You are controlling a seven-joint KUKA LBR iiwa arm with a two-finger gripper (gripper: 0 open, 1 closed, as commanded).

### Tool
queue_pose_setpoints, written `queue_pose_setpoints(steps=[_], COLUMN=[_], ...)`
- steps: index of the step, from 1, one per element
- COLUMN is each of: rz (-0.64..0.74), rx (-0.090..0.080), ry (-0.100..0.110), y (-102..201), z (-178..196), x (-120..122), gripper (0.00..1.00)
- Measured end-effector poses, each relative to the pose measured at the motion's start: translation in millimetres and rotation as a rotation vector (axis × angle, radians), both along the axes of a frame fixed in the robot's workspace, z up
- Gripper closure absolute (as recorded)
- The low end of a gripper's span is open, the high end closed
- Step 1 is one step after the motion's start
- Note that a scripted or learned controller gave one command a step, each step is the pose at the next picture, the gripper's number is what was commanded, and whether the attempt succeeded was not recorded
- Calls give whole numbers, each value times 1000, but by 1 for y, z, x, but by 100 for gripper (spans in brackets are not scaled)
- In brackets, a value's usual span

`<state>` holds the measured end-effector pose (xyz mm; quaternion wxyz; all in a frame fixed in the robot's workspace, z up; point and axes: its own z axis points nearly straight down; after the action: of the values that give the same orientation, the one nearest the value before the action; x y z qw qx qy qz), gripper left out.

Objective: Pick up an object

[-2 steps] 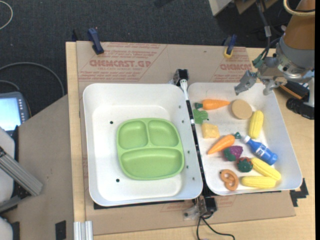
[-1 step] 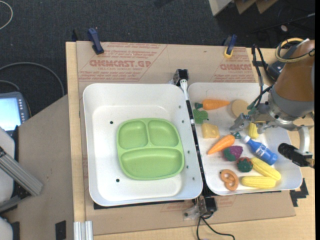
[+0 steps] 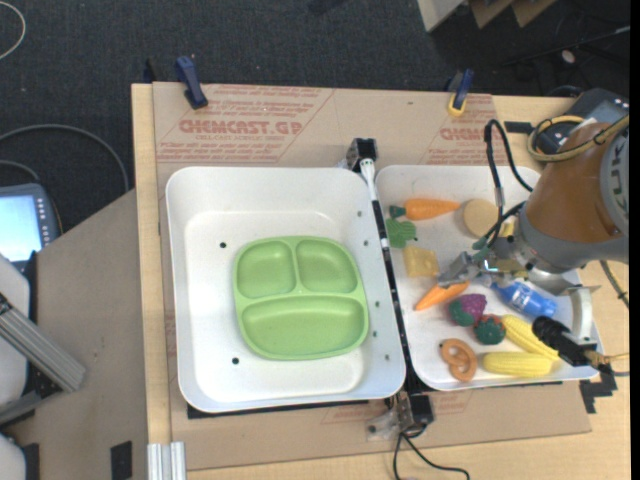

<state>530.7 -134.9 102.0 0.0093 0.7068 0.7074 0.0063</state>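
The right bin [image 3: 400, 180] holds several toy foods. A carrot [image 3: 431, 208] and a beige round piece [image 3: 479, 215] lie at the back. A green piece [image 3: 401, 233] and a yellow wedge [image 3: 420, 261] lie near the left wall. A small carrot [image 3: 441, 296], a purple piece [image 3: 466, 310], a red and green piece [image 3: 489, 331], a blue bottle [image 3: 525, 298], a banana [image 3: 530, 336], a corn cob [image 3: 516, 365] and a pretzel [image 3: 459, 358] lie toward the front. My gripper [image 3: 466, 265] hangs low over the bin's middle, just above the small carrot and right of the yellow wedge.
The left bin [image 3: 190, 268] holds a green divided plate [image 3: 298, 298]. A black clamp [image 3: 362, 152] sits at the back between the bins. The arm's orange band [image 3: 572, 198] and grey wrist cover the right bin's right side. Blue clips [image 3: 190, 80] hold the board's far edge.
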Motion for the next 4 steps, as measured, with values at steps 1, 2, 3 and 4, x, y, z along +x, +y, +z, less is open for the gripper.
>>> queue_pose_setpoints(steps=[1,2,3,4], rz=[-1,-1,-1,1], rx=[1,1,2,2], ry=[3,16,16,17], y=[1,-7,-14,-8], z=[8,44,93,118], x=[-1,3,1,-2], gripper=[100,100,100,100])
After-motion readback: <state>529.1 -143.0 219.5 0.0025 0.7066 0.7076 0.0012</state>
